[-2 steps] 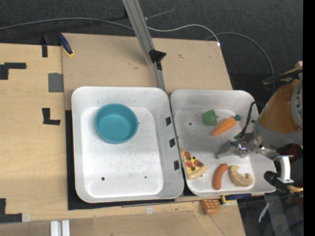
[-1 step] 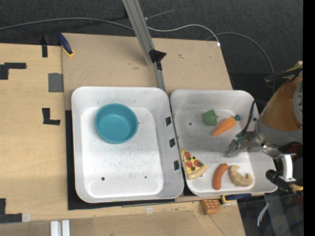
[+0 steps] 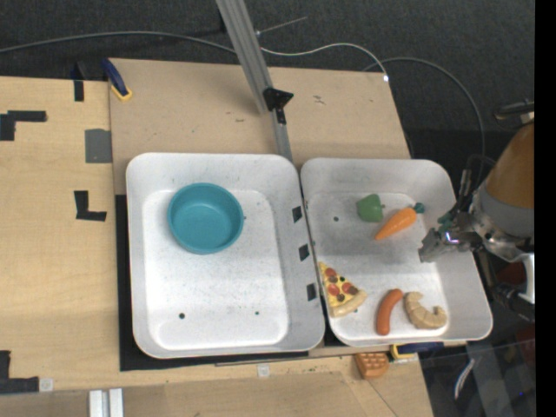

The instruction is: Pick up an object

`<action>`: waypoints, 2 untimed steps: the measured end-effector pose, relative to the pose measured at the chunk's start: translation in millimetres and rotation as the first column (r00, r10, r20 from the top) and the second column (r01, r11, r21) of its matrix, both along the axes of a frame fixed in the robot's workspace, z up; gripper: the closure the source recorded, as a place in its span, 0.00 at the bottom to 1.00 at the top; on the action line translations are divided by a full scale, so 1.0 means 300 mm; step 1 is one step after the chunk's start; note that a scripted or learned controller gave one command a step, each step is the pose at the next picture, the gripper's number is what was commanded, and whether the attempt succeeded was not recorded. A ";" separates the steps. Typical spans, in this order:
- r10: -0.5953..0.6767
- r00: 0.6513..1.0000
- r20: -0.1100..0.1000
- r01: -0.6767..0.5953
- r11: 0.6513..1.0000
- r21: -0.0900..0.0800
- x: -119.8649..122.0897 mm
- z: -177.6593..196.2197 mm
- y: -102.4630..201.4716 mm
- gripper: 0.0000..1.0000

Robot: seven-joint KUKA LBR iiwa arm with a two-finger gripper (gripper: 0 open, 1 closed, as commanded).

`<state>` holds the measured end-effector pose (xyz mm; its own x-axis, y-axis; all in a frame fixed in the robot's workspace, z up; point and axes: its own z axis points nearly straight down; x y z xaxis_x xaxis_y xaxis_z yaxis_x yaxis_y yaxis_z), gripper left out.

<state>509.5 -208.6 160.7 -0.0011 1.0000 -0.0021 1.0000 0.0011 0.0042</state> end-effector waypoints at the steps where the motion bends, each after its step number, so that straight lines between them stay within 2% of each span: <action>1: 0.001 1.000 0.001 -0.001 1.000 0.000 -0.013 0.206 0.000 1.00; 2: 0.000 1.000 -0.004 0.000 1.000 0.002 -0.012 0.222 0.002 1.00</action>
<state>506.0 -208.1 227.3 -0.0015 1.0000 -0.0002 1.0000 0.0015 0.0002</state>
